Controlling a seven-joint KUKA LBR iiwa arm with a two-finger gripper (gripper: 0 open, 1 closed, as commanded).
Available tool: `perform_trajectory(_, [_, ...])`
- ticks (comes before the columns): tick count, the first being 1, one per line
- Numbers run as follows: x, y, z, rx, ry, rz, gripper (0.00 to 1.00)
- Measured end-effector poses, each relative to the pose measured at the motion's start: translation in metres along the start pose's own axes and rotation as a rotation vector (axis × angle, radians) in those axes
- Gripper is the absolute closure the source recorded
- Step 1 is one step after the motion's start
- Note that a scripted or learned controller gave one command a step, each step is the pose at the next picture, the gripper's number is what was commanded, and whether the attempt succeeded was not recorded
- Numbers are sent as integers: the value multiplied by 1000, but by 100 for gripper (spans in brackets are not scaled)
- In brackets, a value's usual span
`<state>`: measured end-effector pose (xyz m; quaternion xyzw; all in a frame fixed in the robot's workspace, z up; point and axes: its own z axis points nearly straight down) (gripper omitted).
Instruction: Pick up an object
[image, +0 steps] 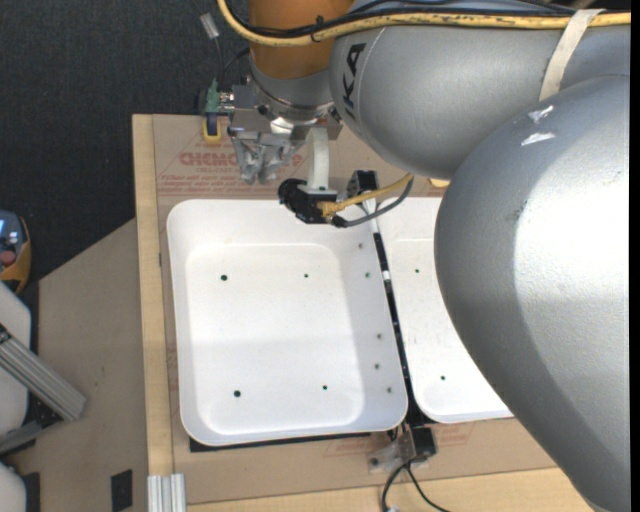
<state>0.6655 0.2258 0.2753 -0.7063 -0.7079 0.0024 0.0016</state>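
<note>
Nearest the onlooker, well short of the end effector (263, 160), a small black connector (418, 441) with its lead lies on the brown board (150, 300) covering the surface, at the near rims of the bins. Beyond it sit two white bins side by side: the left bin (190, 330) lies directly on the near side of the end effector, its floor plain white with four small dark dots; the right bin (425, 330) lies nearer and to the end effector's side, most of it covered by the one grey arm (540, 250). One black cable (392, 310) runs along the seam between the bins toward a black fitting (300, 197) just beside the end effector. Farthest away, the single end effector hangs under the orange band (290, 30), past the far rim of the left bin and over the board's red lettering (205, 158); whether it is open or closed cannot be told, and nothing can be made out in its hold. The object to be picked cannot be located; if present, it probably lies under the arm in the right bin. The step in hand appears to be the approach, before any grasp. The next move calls for finding a target, carrying the end effector over a bin and descending onto it.
</note>
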Motion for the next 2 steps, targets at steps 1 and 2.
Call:
perform_trajectory(1, [-21,1,-48,-11,2,4,100])
perform_trajectory(2, [0,0,7,1,0,1,100])
